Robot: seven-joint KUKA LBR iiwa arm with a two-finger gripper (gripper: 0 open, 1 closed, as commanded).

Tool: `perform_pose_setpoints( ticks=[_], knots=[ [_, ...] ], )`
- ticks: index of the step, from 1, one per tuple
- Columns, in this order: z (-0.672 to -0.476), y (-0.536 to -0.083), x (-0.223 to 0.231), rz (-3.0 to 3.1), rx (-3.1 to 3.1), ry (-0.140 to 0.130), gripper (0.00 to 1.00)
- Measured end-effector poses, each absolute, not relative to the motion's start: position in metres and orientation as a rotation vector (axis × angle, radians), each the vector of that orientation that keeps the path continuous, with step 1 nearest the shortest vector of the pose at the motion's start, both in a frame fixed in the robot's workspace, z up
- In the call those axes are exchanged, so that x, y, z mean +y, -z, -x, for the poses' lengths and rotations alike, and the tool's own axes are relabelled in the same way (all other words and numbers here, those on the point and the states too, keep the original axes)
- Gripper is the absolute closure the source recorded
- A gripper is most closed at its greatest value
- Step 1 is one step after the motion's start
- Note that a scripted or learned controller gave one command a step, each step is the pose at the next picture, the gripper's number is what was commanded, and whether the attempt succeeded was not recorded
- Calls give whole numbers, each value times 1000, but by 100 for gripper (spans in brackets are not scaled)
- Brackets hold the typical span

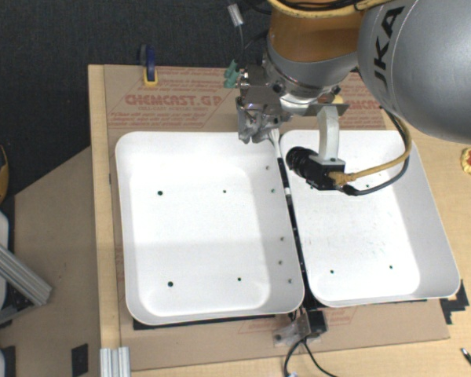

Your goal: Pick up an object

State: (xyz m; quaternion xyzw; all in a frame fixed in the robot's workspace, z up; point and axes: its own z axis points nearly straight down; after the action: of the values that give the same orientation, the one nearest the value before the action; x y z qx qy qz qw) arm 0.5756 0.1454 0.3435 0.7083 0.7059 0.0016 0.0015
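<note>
My gripper (253, 129) hangs below the grey and orange wrist at the far edge of the left bin (141, 210), close to its back right corner and the seam between the two bins. It sits low over the bin's rim. The wrist and arm cover the back part of the right bin (424, 250). A black module (306, 167) with a tan cable, fixed to the wrist, hangs over the right bin's back left area. Both bin floors show plain white with a few small dark dots.
The bins rest on a brown cardboard sheet (180, 96). A blue and yellow clamp (148, 63) grips the sheet's back edge. A metal rail (16, 269) lies off the bench at the left, and a cable plug (302, 328) sits at the front.
</note>
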Motion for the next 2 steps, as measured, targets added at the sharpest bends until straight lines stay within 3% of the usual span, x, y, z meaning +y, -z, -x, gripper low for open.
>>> perform_pose_setpoints(
  ticks=[1,2],
  knots=[
    [-623,-255,206,-2218,2228,3,100],
    [-624,-268,225,-2219,2223,-4,100]
  ],
)
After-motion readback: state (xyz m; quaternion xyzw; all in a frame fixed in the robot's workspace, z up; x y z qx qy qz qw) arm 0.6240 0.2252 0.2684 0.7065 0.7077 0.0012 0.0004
